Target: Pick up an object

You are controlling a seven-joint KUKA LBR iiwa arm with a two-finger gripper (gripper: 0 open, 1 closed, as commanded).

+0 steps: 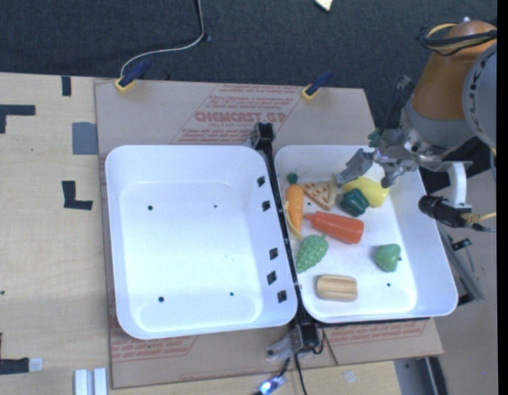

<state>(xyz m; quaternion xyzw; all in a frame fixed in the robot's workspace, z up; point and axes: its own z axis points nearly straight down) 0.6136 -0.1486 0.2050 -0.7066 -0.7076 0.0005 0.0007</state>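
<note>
Two white bins side by side on a cardboard sheet (237, 113) on the bench. Left bin (188, 237) has bare floor. Right bin (426, 286) holds all the toy food: orange carrot (295, 206) along its left wall, waffle-like wedge (319, 193) just right of the carrot top, red pepper (336, 226) lying slantwise mid bin, bumpy green piece (311, 252) below it near the divider, bread roll (336, 287) near the front edge, small green pepper (387, 257) toward the right side, yellow lemon-shaped piece (367, 190) at the back with a dark green piece (353, 203) touching its lower left.

Arm comes in from the right, orange band at upper right, gripper (373, 171) over the back part of the right bin, just above the yellow piece. Jaws look spread apart, one finger (352, 169) angling left toward the waffle wedge, the other (393, 174) down by the yellow piece; nothing seen clamped between them. Contact with the yellow piece: cannot tell.

Blue clamps (132, 74) at the cardboard's back corners, white cable (184, 44) on the dark floor behind
</note>
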